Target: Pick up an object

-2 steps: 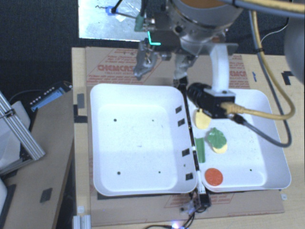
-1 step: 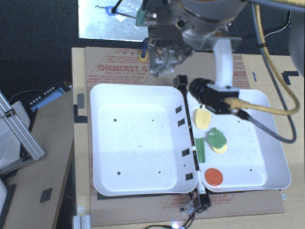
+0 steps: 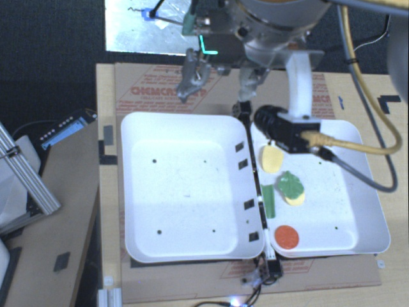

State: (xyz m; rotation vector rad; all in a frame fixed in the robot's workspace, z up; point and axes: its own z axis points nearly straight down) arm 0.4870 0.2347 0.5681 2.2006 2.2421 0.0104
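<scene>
The arm is hanging high over the far edge of the bench, and its gripper is pointing down with the two fingers spread wide apart — one finger is dangling over the brown cardboard behind the left bin, the other is sitting just above the far end of the divide between the bins. Nothing is lying between those fingers; the hand is released and carrying nothing.

The left bin is showing its white floor. The right bin is holding the goods, all crowded toward its left side: a pale yellow piece nearest the far end, then a green lump resting on a yellow piece, a slim green stick lying along the bin's left wall just beside them, and an orange disc sitting alone at the near corner.

A black camera unit with a yellow cable is jutting over the right bin's far end — close to the pale yellow piece.
</scene>
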